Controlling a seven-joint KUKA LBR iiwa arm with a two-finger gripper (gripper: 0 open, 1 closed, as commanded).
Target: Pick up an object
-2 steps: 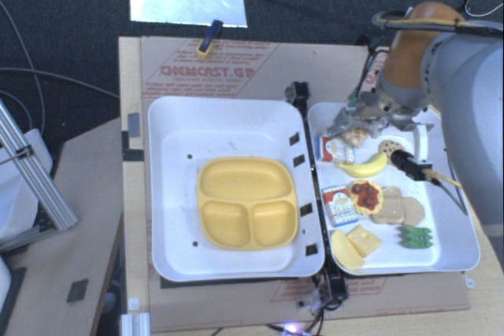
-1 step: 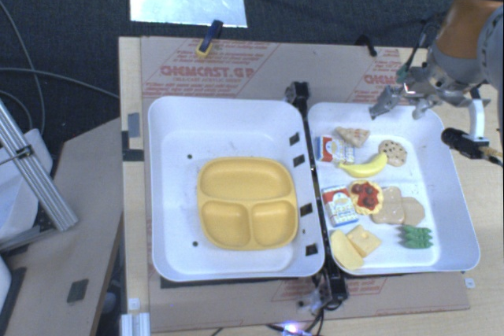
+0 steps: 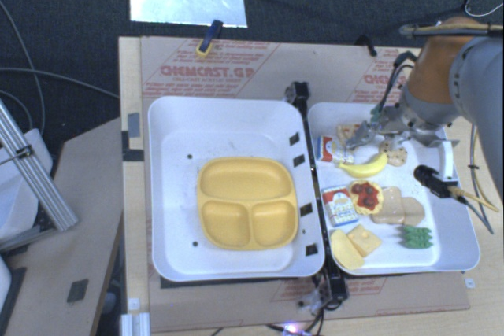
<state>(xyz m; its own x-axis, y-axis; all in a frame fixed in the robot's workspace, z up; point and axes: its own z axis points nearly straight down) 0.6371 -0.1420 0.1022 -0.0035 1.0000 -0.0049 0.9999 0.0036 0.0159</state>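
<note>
— Counter [image 3: 131, 83] is under a printed cardboard sheet [image 3: 236, 68], with two white bins side by side on it. Which object is the target?

— No target named. My guess is the banana [image 3: 365, 165], in the upper half of the right bin [image 3: 465, 248]. The jaws hang right over that spot, just above the banana's back edge.

— Jaws state?

— Can't tell. The metal tip blurs into the clutter, so there's no way to read open or closed. Nothing visibly held.

— Why pick from there?

— Reach, probably. The arm [image 3: 465, 83] comes in from the right and all the loose stuff is on that side. The banana lies flat, curve up, fairly clear of the rest, so it looks an easy grab.

— Neighbours?

— A cookie [image 3: 396, 156] just right of it and a small red-and-white carton [image 3: 326, 148] just left. Below are a second carton [image 3: 340, 206], a red-topped piece [image 3: 365, 195] and bread slices [image 3: 400, 207], all touching or close. Cheese wedges [image 3: 354, 244] and a green item [image 3: 417, 236] sit along the near edge.

— Risk?

— The cookie and the left carton sit close, so a wide approach could nudge them.

— Left bin?

— The left bin [image 3: 169, 193] holds just a yellow divided plate [image 3: 246, 203], sitting flat mid-bin with nothing in its compartments.
</note>
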